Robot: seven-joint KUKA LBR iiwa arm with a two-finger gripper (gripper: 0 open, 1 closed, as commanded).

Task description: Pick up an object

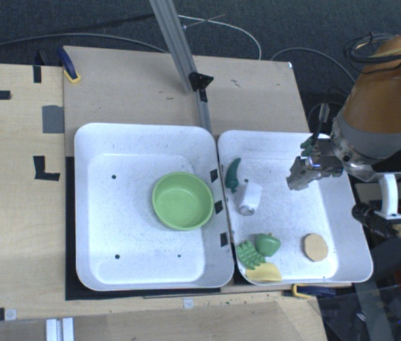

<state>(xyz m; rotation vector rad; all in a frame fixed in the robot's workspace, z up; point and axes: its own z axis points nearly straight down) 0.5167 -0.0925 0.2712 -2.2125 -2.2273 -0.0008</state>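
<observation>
Grey metal gripper (301,176) hangs over the right white bin (343,258) at its 2 o'clock; cannot tell its state. Nothing looks lifted: the nearest candidate, a small white cylinder (249,197), lies near bin centre, with a round tan disc (315,246) at 5 o'clock. Judged barely begun.

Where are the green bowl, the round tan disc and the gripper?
green bowl (183,201), camera view, inner bottom.
round tan disc (315,247), camera view, top face.
gripper (298,181), camera view, fingertip end.

Green bowl (183,201) upright in left bin (94,190)
</observation>
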